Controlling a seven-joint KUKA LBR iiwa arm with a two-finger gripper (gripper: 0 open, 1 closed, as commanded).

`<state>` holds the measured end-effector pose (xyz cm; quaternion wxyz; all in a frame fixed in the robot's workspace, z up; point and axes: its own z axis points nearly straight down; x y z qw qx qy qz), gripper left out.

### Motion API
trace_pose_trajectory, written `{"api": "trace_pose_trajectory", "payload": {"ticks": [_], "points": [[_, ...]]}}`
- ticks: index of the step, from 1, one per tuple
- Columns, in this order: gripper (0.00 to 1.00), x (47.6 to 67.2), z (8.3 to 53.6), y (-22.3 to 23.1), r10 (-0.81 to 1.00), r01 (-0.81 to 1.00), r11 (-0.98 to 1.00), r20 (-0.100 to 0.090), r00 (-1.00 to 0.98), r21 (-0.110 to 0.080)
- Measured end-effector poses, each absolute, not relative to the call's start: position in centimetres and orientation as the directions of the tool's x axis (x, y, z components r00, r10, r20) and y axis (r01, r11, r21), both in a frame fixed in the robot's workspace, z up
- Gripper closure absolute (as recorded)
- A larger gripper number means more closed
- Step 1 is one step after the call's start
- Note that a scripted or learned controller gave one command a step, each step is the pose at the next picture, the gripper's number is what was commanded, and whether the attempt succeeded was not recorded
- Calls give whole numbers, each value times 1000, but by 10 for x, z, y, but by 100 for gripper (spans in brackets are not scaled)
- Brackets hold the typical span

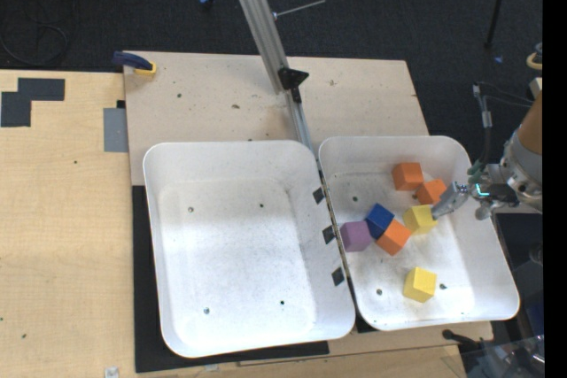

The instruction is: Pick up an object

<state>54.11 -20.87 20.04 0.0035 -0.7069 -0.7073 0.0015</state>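
Note:
The right bin (478, 297) holds several small blocks. Two orange blocks (407, 175) (433, 190) lie at its far right. A yellow block (419, 218), a blue block (380, 218), another orange block (395, 236) and a purple block (356, 235) cluster in the middle. A second yellow block (420, 283) lies alone near the front. My gripper (448, 202) reaches in over the bin's right rim, low, with its tip next to the upper yellow block and the nearby orange one. I see nothing held in it.
The left bin (177, 181) stands beside the right one, with black clips (329, 233) along the shared rim. A slanted aluminium bar (262, 22) rises behind the bins. A yellow and blue clamp (137, 63) lies at the board's far left corner.

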Motion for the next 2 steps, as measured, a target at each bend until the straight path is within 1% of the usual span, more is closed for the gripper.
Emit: {"api": "trace_pose_trajectory", "payload": {"ticks": [1, 2], "points": [[0, 542, 202, -209, 1000, 1000, 0, 1, 0, -3], [0, 543, 157, -202, 1000, 1000, 1, 3, -1, -7]]}}
